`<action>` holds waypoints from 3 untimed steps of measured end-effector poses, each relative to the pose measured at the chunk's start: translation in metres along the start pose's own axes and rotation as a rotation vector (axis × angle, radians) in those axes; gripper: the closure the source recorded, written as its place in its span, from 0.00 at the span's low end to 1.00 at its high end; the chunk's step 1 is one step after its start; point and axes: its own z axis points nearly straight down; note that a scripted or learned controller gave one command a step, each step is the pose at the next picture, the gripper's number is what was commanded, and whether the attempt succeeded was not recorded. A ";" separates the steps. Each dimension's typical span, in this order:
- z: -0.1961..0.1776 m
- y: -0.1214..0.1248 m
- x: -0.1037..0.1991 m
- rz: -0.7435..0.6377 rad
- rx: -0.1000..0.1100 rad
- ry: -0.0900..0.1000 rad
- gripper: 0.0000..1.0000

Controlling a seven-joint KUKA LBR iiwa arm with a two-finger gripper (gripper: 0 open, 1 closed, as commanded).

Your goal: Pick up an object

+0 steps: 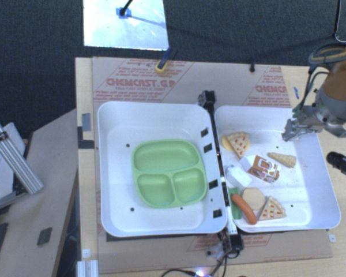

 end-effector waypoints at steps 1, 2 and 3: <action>-0.055 0.002 -0.001 -0.002 0.000 0.000 1.00; -0.049 0.019 0.046 -0.007 0.004 0.003 1.00; -0.048 0.018 0.106 -0.008 0.007 0.004 1.00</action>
